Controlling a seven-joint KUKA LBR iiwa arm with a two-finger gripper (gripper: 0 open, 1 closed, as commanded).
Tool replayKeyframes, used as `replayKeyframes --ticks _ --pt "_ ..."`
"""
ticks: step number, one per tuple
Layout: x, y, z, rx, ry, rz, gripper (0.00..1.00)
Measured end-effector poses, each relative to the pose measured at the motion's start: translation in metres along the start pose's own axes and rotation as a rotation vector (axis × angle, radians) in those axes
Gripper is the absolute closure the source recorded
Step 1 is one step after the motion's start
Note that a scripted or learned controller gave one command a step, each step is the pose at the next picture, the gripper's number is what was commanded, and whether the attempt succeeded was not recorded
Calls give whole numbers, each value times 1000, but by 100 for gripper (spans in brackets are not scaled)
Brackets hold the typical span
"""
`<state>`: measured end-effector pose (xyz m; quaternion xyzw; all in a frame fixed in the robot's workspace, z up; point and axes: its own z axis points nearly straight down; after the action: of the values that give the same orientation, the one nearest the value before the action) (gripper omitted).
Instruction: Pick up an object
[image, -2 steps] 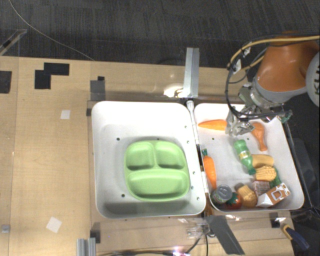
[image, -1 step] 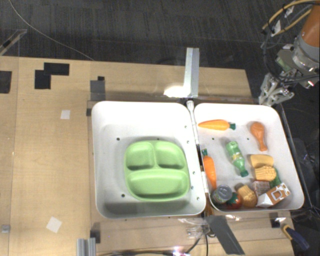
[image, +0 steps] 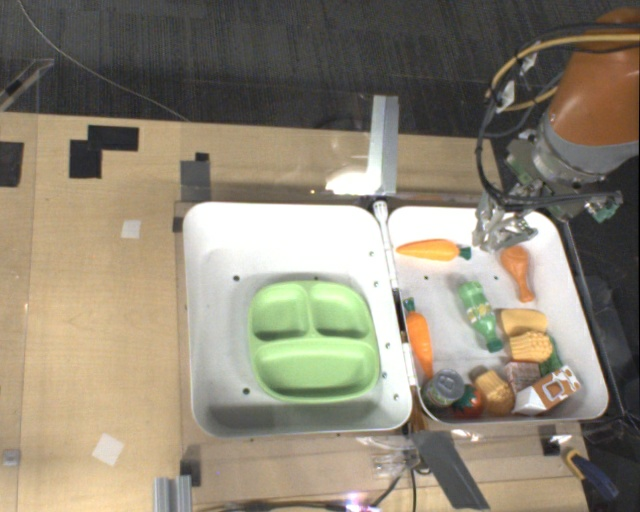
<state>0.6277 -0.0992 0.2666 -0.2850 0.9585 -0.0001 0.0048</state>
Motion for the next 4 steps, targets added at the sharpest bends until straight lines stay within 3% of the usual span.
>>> replayKeyframes --ticks 1,2,3,4 --pt "-68 32 -27 2 -5 215 100" --pt "-93 67 36 -4 4 248 100" --pt "-72 31 -17 3 -4 654 100" --pt "-75 150 6 -3 1 663 100"
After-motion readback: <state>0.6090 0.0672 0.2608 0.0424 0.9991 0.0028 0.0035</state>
